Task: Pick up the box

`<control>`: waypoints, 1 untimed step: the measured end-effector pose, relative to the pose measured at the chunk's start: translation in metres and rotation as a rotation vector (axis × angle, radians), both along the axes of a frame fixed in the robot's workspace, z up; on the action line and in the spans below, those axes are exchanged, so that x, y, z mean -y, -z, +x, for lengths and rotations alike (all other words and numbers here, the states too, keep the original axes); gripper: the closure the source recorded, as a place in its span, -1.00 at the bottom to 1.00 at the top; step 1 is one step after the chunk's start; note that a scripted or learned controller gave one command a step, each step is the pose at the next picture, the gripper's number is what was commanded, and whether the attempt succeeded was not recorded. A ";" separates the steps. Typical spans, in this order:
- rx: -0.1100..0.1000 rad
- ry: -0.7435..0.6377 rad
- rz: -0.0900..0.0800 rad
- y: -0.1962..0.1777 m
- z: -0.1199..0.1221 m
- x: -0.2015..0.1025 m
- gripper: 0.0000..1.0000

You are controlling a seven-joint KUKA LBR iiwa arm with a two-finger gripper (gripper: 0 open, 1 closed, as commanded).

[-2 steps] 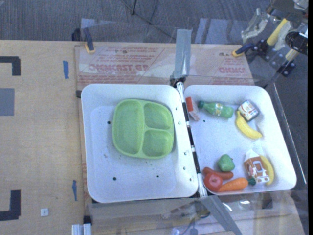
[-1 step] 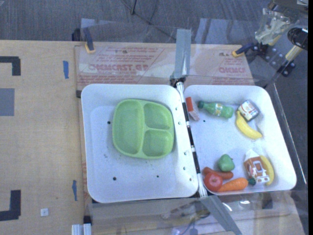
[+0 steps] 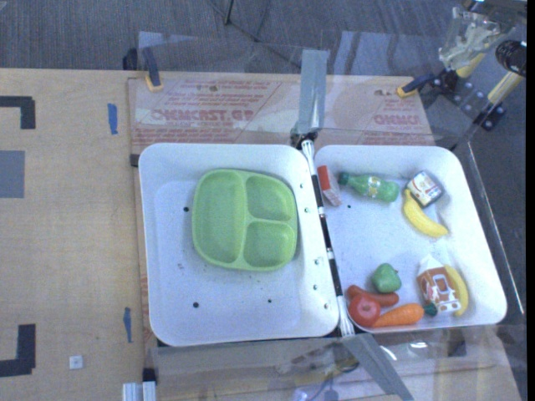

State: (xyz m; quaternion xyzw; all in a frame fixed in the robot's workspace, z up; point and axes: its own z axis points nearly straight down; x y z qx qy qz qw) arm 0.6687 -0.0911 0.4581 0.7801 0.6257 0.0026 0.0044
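Note:
An orange and white carton box [image 3: 435,286] lies near the front right corner of the right bin [image 3: 476,224], with a yellow banana [image 3: 457,289] touching its right side. A smaller brown and white package [image 3: 425,188] rests at the bin's back right, against another banana [image 3: 422,215]. My gripper [image 3: 461,47] hangs at the top right of the camera view, beyond the back edge of the bins and well away from the carton. Nothing shows in it.
A green bottle [image 3: 368,187], a green pepper [image 3: 385,278], a tomato [image 3: 364,309] and a carrot [image 3: 399,315] share the right bin. The left bin [image 3: 159,224] holds a green divided plate [image 3: 245,219]. Clamps [image 3: 435,82] sit behind the bins.

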 end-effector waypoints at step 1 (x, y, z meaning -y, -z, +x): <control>0.005 -0.002 -0.001 -0.011 0.001 -0.001 1.00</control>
